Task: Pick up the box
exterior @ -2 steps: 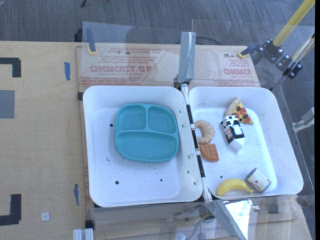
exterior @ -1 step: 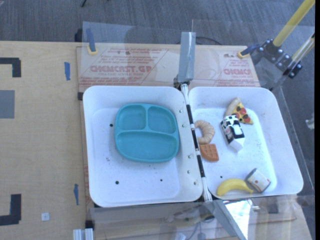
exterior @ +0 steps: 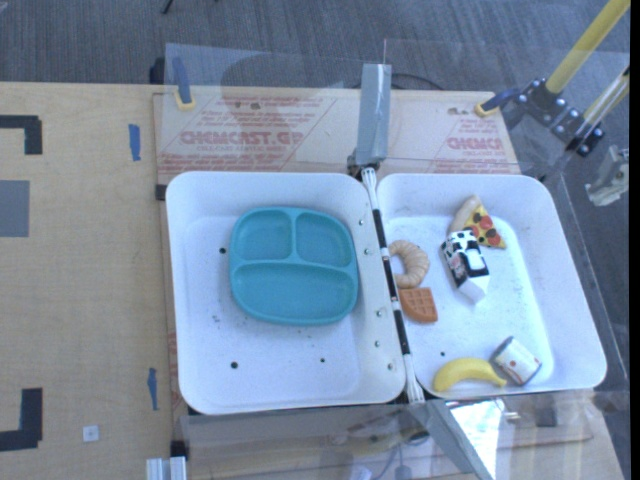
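Two shallow white bins sit side by side on the worktop (exterior: 80, 268), and the left bin (exterior: 195, 268) carries a teal divided plate (exterior: 295, 266) near its middle. Across the hinged divider, the right bin (exterior: 555, 268) holds the clutter: a curled pastry (exterior: 410, 263) and a small waffle (exterior: 421, 305) close to the divider, then the box (exterior: 466, 260), a black-and-white carton lying tilted near the bin's centre, with a pizza slice (exterior: 477, 222) touching or just beside its upper end. Lower down lie a banana (exterior: 468, 373) and a small can (exterior: 516, 361), well apart from the box. The arm's claw cannot be made out here, so whether it is wide or narrow cannot be told. For a clean pick, the claw would likely do best coming straight down over the box's middle, its fingers aligned across the narrow sides and turned to match the tilt, staying clear of the pizza slice so it is not pinched along. The bins rest on a cardboard sheet (exterior: 240, 133) over a pale wooden top marked with black and blue tape; grey carpet lies beyond, and a yellow-handled stand (exterior: 590, 38) leans in at the upper right.
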You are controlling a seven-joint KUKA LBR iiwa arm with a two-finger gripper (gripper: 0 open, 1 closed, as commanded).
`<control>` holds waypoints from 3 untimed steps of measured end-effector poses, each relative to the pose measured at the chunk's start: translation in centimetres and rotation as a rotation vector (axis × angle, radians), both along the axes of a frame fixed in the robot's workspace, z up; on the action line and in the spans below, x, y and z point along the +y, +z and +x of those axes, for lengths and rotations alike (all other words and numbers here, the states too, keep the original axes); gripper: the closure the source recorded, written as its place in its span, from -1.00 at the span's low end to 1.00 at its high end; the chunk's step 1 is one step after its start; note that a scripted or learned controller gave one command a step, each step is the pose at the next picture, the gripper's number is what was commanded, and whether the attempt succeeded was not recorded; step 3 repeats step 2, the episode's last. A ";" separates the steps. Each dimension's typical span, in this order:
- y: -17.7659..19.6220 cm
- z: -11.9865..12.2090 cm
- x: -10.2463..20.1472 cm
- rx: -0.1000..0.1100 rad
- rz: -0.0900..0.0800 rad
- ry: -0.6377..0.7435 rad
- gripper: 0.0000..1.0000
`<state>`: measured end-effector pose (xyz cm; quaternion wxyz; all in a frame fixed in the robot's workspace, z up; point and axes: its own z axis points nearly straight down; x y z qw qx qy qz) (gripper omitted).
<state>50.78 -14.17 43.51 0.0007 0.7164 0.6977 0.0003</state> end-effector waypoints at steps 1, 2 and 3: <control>-0.1 2.7 6.8 -0.002 -0.001 0.043 1.00; 0.0 2.7 6.7 -0.002 -0.001 0.043 -1.00; 0.0 2.7 6.7 -0.002 -0.001 0.043 -1.00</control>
